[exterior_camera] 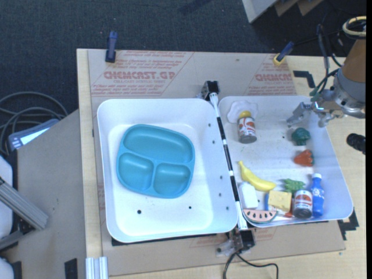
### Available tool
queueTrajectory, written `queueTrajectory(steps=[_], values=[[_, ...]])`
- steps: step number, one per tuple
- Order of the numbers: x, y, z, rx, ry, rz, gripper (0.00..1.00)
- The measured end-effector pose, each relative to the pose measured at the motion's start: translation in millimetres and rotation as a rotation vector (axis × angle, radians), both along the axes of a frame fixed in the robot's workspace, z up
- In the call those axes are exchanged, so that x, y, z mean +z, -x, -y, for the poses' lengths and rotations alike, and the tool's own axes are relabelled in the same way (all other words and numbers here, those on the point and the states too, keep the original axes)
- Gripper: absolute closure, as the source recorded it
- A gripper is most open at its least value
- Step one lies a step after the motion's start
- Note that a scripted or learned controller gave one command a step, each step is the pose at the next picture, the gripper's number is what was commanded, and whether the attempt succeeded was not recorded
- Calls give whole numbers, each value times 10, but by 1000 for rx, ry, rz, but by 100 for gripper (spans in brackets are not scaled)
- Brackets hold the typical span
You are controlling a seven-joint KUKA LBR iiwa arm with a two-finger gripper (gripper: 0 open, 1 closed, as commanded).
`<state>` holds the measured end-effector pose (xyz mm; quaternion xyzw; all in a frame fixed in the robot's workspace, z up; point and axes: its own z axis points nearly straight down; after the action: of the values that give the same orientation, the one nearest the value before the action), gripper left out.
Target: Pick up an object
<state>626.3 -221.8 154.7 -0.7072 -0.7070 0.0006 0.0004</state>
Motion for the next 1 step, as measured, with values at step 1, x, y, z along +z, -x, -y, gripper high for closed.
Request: queueTrajectory(steps=[1], values=[[-709, 330, -96, 2, -5, -2, 0]])
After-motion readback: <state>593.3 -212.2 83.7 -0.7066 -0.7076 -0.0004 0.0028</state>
